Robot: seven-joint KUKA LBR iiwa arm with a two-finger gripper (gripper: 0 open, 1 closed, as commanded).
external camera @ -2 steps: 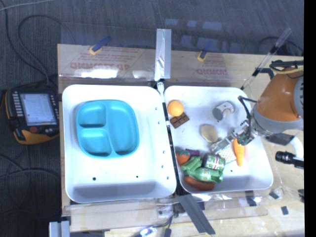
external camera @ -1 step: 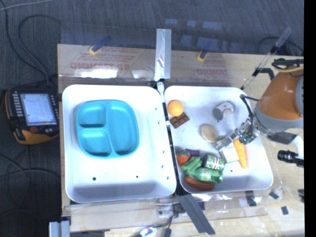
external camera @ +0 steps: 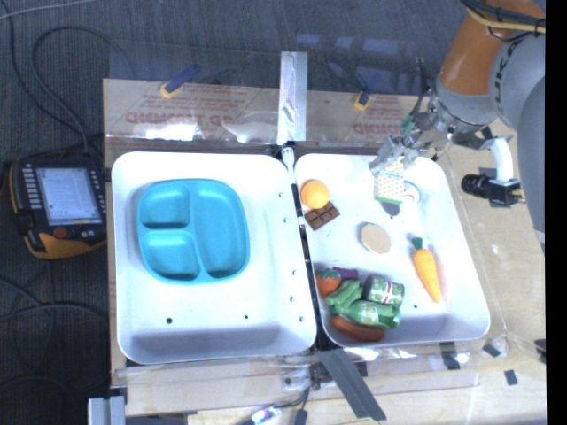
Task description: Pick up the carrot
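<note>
Near the right bin's right wall, the carrot (external camera: 428,273) lies alone, well apart from the gripper (external camera: 396,168) at the back; I cannot tell its opening. Bring it forward, descend across the carrot's middle.

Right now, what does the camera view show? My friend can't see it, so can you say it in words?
A carrot lies alone near the right side of the right bin, while the robot's gripper hangs over that bin's far end, apart from it. Other toy foods cluster at the bin's near edge, and a blue divided plate sits in the left bin.
</note>
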